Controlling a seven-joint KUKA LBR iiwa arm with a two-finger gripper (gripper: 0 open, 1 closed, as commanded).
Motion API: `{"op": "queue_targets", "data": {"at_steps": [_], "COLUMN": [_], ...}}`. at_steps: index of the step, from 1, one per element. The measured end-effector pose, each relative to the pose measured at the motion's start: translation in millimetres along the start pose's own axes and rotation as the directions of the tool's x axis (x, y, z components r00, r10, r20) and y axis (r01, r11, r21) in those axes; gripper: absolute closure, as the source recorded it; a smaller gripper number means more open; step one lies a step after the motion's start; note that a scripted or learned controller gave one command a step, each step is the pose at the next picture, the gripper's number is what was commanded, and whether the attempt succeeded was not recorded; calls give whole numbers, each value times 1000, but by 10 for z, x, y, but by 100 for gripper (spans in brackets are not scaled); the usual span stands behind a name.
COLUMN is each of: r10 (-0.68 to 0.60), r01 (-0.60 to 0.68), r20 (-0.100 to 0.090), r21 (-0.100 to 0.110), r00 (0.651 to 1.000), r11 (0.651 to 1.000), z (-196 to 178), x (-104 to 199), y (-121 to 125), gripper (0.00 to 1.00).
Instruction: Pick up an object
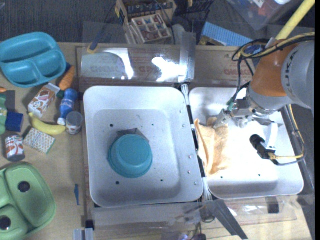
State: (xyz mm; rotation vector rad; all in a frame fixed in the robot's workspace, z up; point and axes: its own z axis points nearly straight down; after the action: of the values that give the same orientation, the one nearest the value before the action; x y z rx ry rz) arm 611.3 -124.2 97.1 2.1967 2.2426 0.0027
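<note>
The wooden surface (60, 184) carries two white bins side by side. The left bin (95, 104) holds an upturned teal bowl (130, 155) near its middle. The right bin (290, 181) holds a tan cloth (210, 151) lying along its left wall. The grey arm (292, 74) reaches in from the right, its end effector (227, 113) low at the cloth's upper edge; whether it grips the cloth cannot be told. A banana (46, 125) lies on the surface left of the bins.
</note>
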Motion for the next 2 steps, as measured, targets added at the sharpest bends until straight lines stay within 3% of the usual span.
{"op": "queue_targets", "data": {"at_steps": [1,2], "r10": [-94,-24], "r01": [94,24], "r20": [1,2], "r21": [-4,-1], "r00": [996,1000], "r11": [996,1000], "z": [90,-986], "x": [272,-526], "y": [420,512], "gripper": [0,0]}}
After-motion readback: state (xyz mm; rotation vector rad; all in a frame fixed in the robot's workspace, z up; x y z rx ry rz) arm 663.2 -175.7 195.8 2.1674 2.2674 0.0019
